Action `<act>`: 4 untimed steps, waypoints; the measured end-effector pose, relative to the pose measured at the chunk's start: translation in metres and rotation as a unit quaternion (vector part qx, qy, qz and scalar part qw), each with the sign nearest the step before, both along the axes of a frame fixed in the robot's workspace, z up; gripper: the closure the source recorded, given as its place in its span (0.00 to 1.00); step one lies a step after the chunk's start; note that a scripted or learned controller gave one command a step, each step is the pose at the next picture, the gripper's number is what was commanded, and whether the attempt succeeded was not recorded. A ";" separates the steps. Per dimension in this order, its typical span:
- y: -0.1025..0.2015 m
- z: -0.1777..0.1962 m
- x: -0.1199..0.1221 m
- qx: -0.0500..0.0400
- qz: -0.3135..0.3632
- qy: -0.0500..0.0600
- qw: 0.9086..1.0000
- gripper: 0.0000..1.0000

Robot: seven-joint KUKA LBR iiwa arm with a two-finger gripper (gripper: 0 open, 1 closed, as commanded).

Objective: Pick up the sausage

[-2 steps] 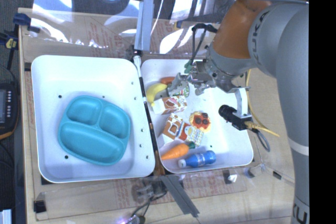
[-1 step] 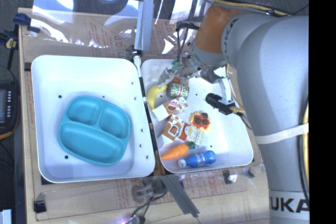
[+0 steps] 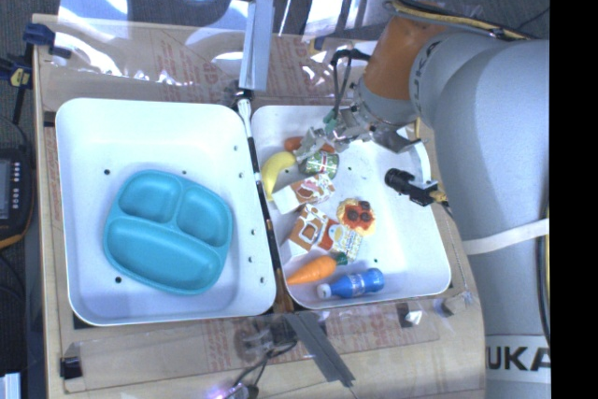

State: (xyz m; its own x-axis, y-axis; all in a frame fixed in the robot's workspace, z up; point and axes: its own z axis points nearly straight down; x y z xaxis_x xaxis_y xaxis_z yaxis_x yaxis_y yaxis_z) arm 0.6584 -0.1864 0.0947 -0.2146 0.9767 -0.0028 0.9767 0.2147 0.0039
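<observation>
Evidently I'm in the reach-in step on the camera view: the two-finger gripper sits low in the far part of the right white bin, just behind the yellow plastic banana, and I cannot tell whether it is wide or narrow. What I take for the small reddish-brown sausage lies just behind the banana, beside the gripper, not visibly held. Next I'd need a clean close on it, with the banana and the printed can beside it crowding the approach.
</observation>
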 end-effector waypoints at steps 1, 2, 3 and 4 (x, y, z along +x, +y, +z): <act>0.012 -0.003 -0.002 0.001 0.055 0.004 0.998 0.00; 0.055 0.004 0.000 -0.009 0.082 -0.004 0.997 0.00; 0.033 0.009 -0.086 0.001 0.106 0.003 0.994 0.00; 0.024 -0.002 -0.021 0.000 0.204 0.002 0.979 0.00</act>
